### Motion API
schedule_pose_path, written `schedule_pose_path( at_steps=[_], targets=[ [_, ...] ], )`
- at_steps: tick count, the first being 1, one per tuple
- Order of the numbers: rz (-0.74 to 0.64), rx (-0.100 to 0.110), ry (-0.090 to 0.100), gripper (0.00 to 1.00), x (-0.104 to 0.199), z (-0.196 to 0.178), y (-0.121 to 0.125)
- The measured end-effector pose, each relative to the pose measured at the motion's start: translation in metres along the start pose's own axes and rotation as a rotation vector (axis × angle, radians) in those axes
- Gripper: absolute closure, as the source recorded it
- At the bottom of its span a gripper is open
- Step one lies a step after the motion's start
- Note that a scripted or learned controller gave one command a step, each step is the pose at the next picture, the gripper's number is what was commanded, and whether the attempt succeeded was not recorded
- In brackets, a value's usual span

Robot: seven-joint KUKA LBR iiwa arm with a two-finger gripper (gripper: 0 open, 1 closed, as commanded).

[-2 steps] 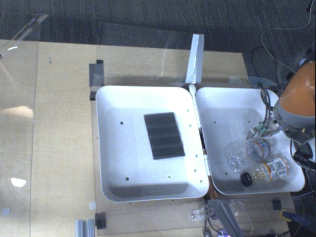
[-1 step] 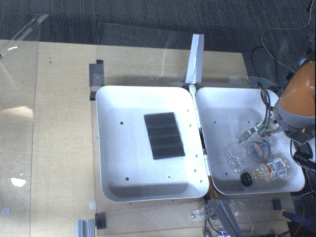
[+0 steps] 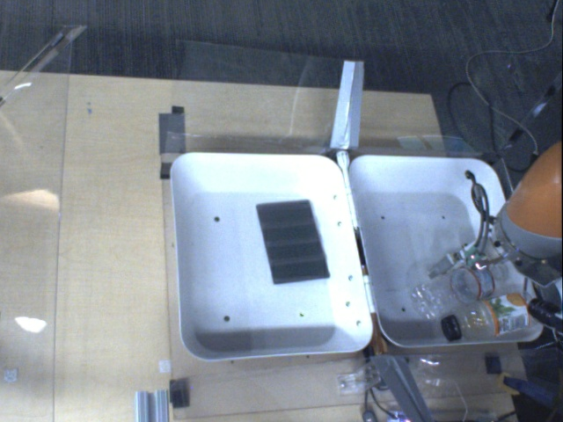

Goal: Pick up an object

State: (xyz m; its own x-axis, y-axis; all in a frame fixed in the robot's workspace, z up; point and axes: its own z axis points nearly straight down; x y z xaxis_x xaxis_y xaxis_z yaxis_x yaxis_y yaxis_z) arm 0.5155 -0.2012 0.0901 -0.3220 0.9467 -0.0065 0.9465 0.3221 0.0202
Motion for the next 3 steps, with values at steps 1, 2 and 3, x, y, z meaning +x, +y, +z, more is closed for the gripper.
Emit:
schedule_pose_path(
  at_steps=[1, 2, 3],
  targets=[
    [-0.001, -0.011, -0.004, 1.00, 0.000, -0.013, 0.005],
    [-0.067, 0.001, -0.005, 1.00, 0.046, -0.001, 0.015],
    [-0.066, 0.002, -0.006, 0.00, 0.045, -0.001, 0.015]
  ],
)
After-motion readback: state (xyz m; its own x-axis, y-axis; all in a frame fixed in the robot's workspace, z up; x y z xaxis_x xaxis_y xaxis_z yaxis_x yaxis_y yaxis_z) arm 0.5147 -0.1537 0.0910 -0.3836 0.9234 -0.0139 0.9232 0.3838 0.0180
